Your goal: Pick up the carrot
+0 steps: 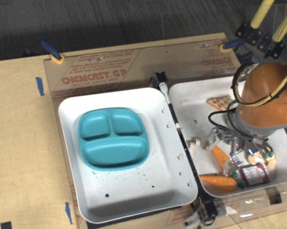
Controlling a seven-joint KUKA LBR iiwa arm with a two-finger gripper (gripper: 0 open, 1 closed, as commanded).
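Carrot (218, 181) at near-left corner of right bin (194, 98), just below-left of gripper (233, 151) | second orange piece (221, 156) by gripper | arm (266, 98) reaching down from right, wrist over bin | grip state: cannot tell | teal plate (113, 138) in left bin (91, 194)

The grey arm with its orange band (269, 95) reaches down into the right shallow white bin (194, 98). Its gripper (238, 151) hangs low near the front edge of this bin. An orange carrot (218, 181) lies at the front left corner, and a second orange piece (220, 156) lies just behind it, beside the gripper. A small can with a red label (255, 174) lies next to the carrot. The left white bin (87, 200) carries a teal plastic plate with three compartments (114, 138).
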